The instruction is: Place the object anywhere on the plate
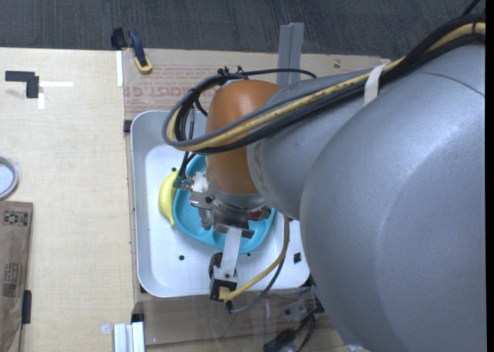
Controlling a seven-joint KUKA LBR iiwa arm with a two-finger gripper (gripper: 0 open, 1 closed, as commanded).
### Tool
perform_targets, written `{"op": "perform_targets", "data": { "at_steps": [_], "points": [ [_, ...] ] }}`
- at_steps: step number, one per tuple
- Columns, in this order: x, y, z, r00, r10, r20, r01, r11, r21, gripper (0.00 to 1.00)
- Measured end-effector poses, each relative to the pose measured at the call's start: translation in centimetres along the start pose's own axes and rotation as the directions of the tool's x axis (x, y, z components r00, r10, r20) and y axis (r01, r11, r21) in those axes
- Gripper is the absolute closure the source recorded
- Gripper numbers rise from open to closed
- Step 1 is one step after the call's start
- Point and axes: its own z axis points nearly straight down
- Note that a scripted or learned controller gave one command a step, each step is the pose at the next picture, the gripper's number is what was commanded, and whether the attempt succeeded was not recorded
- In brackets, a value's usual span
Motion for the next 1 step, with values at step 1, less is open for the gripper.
{"op": "perform_targets", "data": {
  "at_steps": [1],
  "points": [
    [0.00, -0.01, 0.00, 1.000, 0.000, 0.000, 0.000, 1.000, 0.000, 0.00]
  ]
}}
